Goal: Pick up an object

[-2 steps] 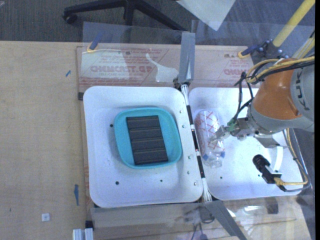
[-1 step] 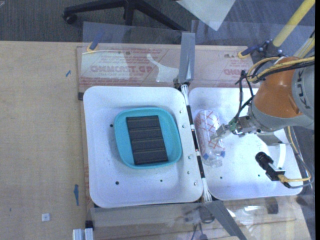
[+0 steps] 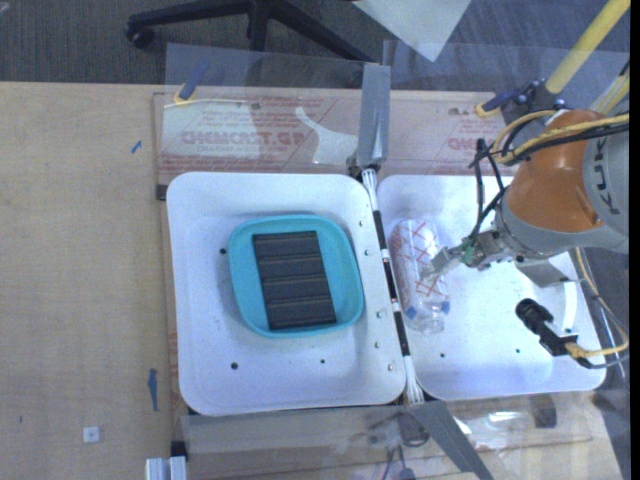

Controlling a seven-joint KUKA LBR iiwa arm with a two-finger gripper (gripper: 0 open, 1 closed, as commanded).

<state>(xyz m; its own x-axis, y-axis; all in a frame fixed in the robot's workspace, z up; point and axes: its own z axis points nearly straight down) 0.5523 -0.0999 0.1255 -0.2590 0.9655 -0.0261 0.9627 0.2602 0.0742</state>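
**Arm poised over bottle in right bin**

Bench [image 3: 70, 268] of pale wood carries two white bins. Right bin [image 3: 490, 353] is the landmark: against its left wall lies a crumpled plastic bottle [image 3: 418, 268], gripper [image 3: 445, 258] touching its right side, aperture indiscernible. Left of it, the left bin [image 3: 200, 368] holds a teal tray [image 3: 245, 288].

Claw [image 3: 447, 259] touches a clear plastic bottle [image 3: 418, 273] in the right bin [image 3: 490, 368] — teal tray [image 3: 295, 274] sits left.
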